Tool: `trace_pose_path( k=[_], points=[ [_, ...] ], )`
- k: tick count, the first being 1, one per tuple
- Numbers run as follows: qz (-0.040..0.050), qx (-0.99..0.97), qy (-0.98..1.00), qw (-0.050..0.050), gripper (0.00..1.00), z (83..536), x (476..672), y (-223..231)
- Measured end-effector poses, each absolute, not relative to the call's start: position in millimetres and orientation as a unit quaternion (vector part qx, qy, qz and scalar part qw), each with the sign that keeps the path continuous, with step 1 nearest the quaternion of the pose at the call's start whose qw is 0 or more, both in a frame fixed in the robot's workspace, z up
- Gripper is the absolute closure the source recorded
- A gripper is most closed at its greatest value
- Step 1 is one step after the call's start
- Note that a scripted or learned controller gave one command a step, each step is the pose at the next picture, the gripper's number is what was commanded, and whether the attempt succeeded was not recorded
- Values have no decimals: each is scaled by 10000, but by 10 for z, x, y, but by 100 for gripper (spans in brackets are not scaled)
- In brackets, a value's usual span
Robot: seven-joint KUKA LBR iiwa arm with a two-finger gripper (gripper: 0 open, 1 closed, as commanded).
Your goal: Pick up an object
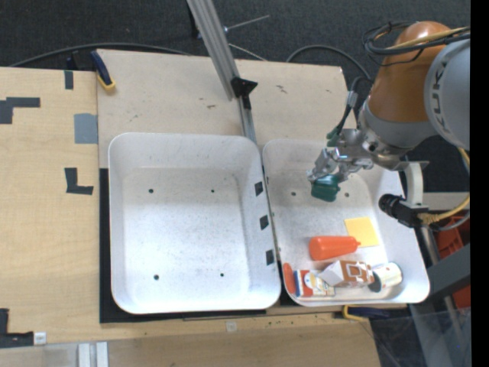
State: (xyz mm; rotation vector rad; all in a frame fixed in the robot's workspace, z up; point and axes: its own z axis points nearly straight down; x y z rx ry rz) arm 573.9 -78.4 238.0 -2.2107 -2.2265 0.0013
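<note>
One green block (325, 189) sits between the gripper (328, 176) fingers, clamped for lifting above the right bin (294, 205).

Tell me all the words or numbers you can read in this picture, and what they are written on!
"KU": the start of big letters on the grey arm, cut off at the picture's edge.
The packet at the near end of the right bin: red and white print, too blurred to read.
The box beside it: brown and white print, too small to read.
The orange thing, yellow card and green thing: no writing that I can see.
</note>
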Motion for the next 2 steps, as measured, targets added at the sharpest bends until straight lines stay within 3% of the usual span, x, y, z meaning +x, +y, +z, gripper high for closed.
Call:
trace_pose_path(
  k=[2],
  points=[
    [8,-7045,-7097,20,100,2412,5470,371]
  ],
)
